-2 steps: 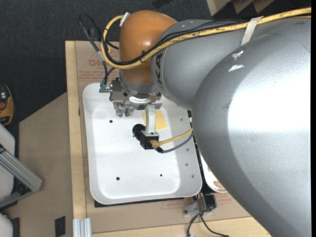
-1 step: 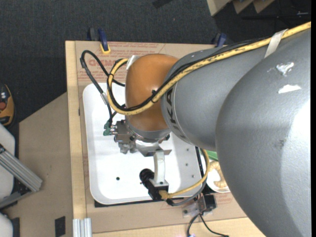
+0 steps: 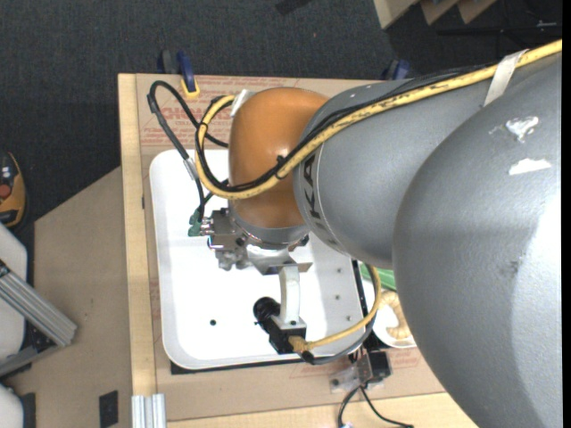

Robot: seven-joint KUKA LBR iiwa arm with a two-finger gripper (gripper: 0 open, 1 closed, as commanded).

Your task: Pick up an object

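The grey arm [image 3: 428,194] is hanging over the left white bin [image 3: 178,266]. Its claw [image 3: 243,250] is sitting near the bin's middle. I cannot tell if the claw is wide or narrow. A green thing [image 3: 385,280] is peeking out at 3 o'clock from the claw, just past that bin's wall.

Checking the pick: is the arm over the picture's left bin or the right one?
Left bin: the arm's orange band hangs above its white floor.

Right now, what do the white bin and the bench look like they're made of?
The white bin looks like smooth plastic: even white, rounded corners, a soft sheen. The bench looks like pale wood or board: matt tan surface, but no grain shows clearly, so I can't be sure.
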